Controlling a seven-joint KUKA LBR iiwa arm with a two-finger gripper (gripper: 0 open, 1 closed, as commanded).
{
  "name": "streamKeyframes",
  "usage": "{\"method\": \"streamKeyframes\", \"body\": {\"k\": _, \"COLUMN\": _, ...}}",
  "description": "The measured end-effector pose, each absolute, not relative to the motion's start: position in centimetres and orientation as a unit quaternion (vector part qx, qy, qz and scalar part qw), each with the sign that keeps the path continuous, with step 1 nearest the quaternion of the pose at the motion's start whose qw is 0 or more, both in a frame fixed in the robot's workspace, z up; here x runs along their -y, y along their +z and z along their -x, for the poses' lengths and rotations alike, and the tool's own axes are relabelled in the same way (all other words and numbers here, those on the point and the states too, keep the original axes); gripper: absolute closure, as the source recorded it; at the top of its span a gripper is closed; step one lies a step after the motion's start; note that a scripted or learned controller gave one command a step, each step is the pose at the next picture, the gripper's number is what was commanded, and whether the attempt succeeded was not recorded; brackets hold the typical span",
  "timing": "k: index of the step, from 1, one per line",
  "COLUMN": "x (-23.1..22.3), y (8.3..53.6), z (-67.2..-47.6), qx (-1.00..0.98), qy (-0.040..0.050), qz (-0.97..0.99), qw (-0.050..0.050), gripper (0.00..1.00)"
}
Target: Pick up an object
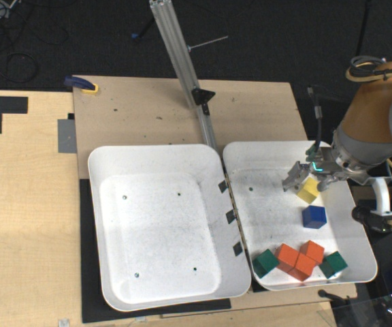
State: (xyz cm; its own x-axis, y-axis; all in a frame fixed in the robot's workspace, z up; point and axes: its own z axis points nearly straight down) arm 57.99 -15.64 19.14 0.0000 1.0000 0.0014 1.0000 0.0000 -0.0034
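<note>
My gripper (310, 180) hangs over the upper part of the right bin (264, 157), open, its grey fingers (294, 178) spread to either side. A yellow block (308, 193) sits tilted just under and between the fingertips, on or close to the bin floor. I cannot tell whether the fingers touch it. Just in front of it lies a blue block (314, 216). Along the bin's near edge is a cluster of orange blocks (298, 257), with one green block (265, 261) at its left end and another green block (333, 264) at its right end.
The left bin (107, 182) stands beside the right one, with black clips (231, 215) along the shared edge. A slanted aluminium rail (182, 67) rises behind the bins. The arm's orange-banded wrist (369, 114) fills the right side above the bin.
</note>
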Motion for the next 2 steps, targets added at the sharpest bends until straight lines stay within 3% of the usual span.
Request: {"method": "streamKeyframes", "body": {"k": 2, "x": 14.7, "y": 9.1, "z": -57.6, "qx": 0.707, "qy": 0.0, "qz": 0.708, "qw": 0.001, "gripper": 0.0}}
